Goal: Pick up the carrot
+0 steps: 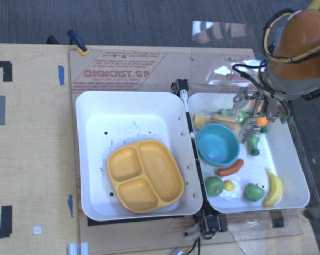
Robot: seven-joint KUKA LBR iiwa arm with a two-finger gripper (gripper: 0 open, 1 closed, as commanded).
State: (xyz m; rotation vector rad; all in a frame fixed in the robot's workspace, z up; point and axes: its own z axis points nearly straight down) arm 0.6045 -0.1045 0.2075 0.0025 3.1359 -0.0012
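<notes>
Arm w/ orange band (303, 41) reaches in from right, over far part of right bin (297, 158). Gripper (255, 122) down inside that bin, near far wall. Carrot (262, 121), small orange piece w/ green top, sits right at the fingertips; can't tell if fingers are apart, together or clamped on it, since metal parts blur there.

Right bin contents: blue bowl (218, 145) at left side, sausage (230, 168) just in front of bowl, banana (274, 187) near front-right corner, green pepper (214, 185) and fried egg (230, 187) at front, another green veg (253, 191) beside banana.

Left bin (96, 116): yellow divided plate (145, 175), front half.
</notes>
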